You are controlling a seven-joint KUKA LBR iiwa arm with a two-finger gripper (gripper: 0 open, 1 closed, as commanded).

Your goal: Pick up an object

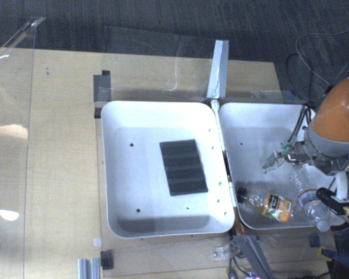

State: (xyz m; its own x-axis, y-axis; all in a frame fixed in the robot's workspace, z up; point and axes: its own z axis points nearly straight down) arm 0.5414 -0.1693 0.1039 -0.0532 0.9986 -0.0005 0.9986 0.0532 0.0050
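A clear plastic bottle (266, 204) with an orange label is seen lying on its side at the near edge of the right bin (250, 127), at about six o'clock from the claw (277, 158). Whether the claw is clenched cannot be told. A black ribbed block (183, 167) lies in the left bin (128, 127) on the desk (52, 156).

Left white bin (122, 167): open floor all round the ribbed black rectangular pad (184, 167) lying at centre. Right white bin (250, 132): far half open; clear plastic bottle with orange label (266, 204) along near wall; grey-and-orange arm (336, 121) overhangs right side.
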